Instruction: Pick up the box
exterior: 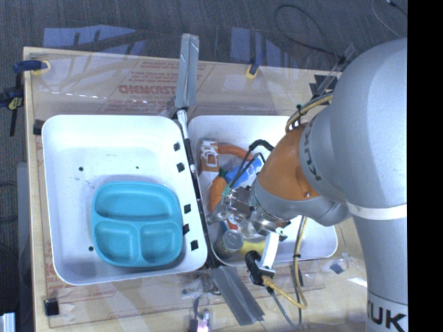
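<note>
The box (pixel 209 156), a small orange and white carton, lies at the far left corner of the right bin (pixel 320 249), close to the divider. My gripper (pixel 234 211) is low in that bin, nearer the camera than the box, over a heap of small items. The wrist and its orange band cover much of the bin, and I see nothing gripped. The box lies apart from the gripper, toward the back.
Around the gripper lie an orange carrot-like piece (pixel 217 191), a blue packet (pixel 249 169), a metal can (pixel 230 241) and something yellow (pixel 253 246). The left bin (pixel 69 144) holds a blue compartment tray (pixel 138 223). Cables hang from the wrist at the front.
</note>
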Tool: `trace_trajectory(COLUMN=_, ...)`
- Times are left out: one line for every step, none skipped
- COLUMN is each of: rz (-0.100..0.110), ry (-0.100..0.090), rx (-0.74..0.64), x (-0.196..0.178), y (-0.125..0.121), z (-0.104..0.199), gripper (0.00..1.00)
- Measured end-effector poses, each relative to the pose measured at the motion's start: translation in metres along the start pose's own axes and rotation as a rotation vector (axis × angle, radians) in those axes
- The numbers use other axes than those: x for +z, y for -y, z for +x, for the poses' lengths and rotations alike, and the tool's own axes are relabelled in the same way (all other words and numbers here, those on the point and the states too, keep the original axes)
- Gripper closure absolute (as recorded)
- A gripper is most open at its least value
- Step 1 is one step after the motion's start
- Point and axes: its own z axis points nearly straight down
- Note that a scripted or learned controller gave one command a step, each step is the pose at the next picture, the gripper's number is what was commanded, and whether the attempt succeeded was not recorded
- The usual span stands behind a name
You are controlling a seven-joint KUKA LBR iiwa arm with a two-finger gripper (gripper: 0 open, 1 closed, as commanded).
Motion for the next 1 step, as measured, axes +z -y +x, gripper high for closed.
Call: trace_trajectory(rz=0.001, ry=-0.001, rx=-0.003, x=-0.0096, y=-0.0003, z=0.0002, gripper=1.00)
